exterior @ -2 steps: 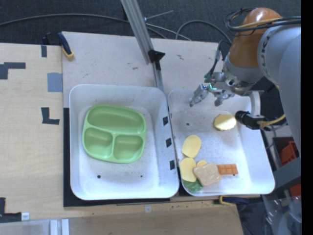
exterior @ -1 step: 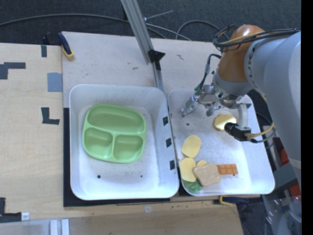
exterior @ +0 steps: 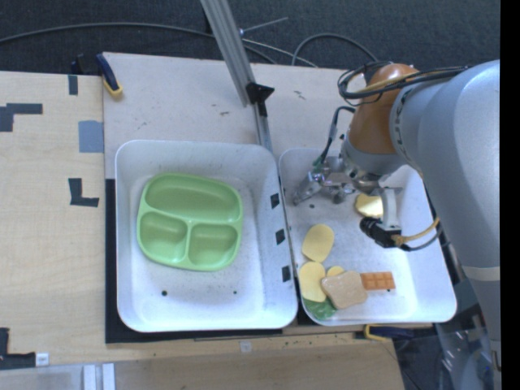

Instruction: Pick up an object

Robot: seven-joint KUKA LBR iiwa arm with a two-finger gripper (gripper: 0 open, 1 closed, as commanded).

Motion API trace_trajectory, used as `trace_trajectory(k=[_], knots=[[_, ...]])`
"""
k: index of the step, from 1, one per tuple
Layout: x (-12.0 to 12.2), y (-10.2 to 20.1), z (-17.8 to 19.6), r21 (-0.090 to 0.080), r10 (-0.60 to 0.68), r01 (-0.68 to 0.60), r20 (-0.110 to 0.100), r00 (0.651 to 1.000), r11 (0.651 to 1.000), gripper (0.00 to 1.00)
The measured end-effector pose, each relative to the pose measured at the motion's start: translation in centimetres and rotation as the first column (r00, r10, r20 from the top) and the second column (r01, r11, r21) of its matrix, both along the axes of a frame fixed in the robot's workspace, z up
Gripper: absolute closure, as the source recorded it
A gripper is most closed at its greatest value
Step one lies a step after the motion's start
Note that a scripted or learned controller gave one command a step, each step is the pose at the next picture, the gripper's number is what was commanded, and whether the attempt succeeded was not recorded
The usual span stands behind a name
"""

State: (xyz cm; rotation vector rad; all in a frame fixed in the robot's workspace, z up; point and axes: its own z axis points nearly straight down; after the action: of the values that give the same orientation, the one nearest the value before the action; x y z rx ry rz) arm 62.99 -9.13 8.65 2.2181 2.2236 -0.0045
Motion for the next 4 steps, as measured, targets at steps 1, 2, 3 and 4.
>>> trace_trajectory(k=[1,2,3,4], knots=[[0.0,0.1,1.2,0.002,0.002,-0.002,-0.001,1.0,1.0,1.0],[0.3,-0.1,7.5,0.002,-0.001,0.001,0.006,1.0,1.0,1.0],[0.5,0.6,12.0,0.003,0.0,0.0,0.005,1.0,1.0,1.0],[0.5,0.6,16.0,0.003,0.0,0.0,0.005,1.0,1.0,1.0]])
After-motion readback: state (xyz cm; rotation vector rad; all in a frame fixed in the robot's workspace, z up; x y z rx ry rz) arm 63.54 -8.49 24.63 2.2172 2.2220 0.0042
